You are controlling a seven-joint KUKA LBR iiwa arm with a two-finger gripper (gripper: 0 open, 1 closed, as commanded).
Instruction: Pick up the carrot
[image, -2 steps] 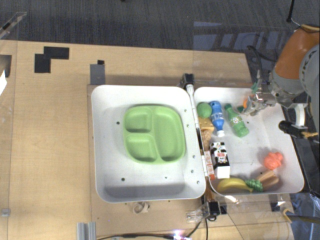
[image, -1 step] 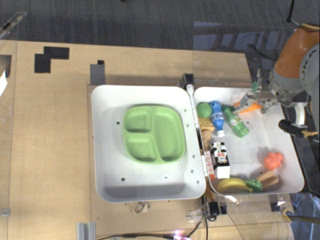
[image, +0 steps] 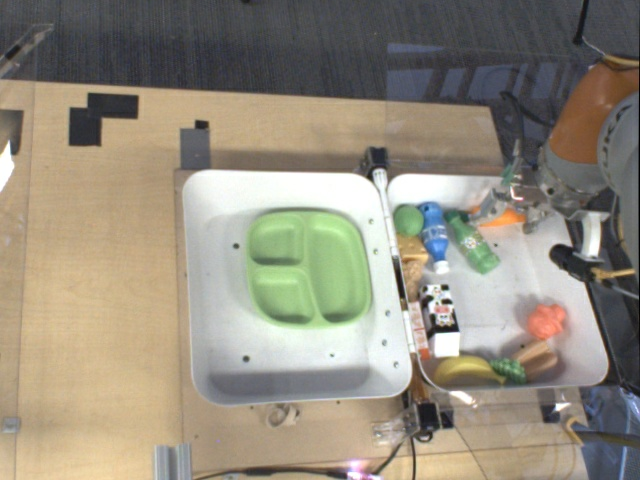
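Nearest the camera, along the front wall of the right bin (image: 590,368), lie a yellow banana (image: 468,370), a small green leafy item (image: 511,371) touching its right end, and a brown wooden block (image: 536,356) just beside that. Slightly farther back sit an orange-pink lumpy toy (image: 547,320) and, against the divider, a black-and-white carton (image: 439,317). The left bin (image: 200,268) holds a green three-compartment tray (image: 306,267) lying flat near its centre. Farther still in the right bin, a blue-capped bottle (image: 434,232) lies beside a green ball (image: 407,219), with a green bottle (image: 472,243) tilted to their right. At the far right corner, the gripper (image: 516,200) (on the grey arm with its orange band (image: 590,108)) hangs low over the bin, its fingers closed on the carrot (image: 503,220), a small orange piece seen between them, just beside the green bottle's upper end.
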